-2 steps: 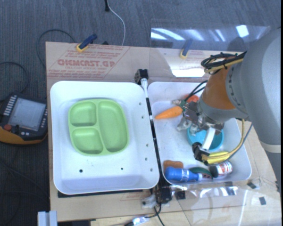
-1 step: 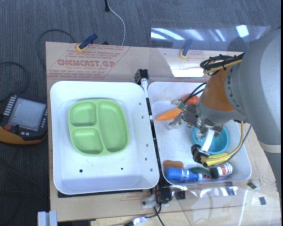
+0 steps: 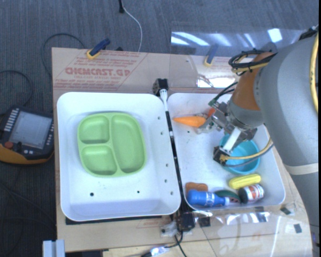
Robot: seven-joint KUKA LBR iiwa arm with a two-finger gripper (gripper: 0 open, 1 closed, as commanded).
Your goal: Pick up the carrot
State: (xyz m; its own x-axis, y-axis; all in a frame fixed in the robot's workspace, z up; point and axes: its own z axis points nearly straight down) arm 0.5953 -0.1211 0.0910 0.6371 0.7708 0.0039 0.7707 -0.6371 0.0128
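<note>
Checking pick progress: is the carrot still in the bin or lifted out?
In the bin. The carrot lies flat on the floor of the right bin near its upper left, by the gripper.

A robotics laboratory test station, seen from above: a large grey industrial robot arm with an orange band reaches over two shallow white plastic bins set side by side on a brown cardboard sheet printed with red lettering, itself held by blue and yellow clamps. A yellow-and-black handheld control pendant with a grey screen lies on the grey carpeted floor, its black cables looping nearby. Loose wiring on the arm's wrist and toy-like household props, among them a light green divided plastic tray, point to staged manipulation trials.
</note>
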